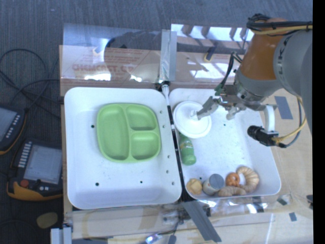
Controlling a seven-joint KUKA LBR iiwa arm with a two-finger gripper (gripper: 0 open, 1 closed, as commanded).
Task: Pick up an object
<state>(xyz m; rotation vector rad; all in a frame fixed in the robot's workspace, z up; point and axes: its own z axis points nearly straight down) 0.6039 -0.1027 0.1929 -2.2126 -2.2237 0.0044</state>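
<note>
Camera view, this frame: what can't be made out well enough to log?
- Gripper: whether it touches the white bowl below it cannot be judged from this slanted view.
- Green bottle: its upper end is covered by the bowl.
- Pile in the right bin: items overlap and are too small to name surely.
- Green divided plate: fully visible in the left bin.

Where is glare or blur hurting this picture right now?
Camera view: strong glare on the clear panels behind both bins; the white bowl washes out against the right bin; the small items at its near edge look soft; the green tray reads evenly lit.
</note>
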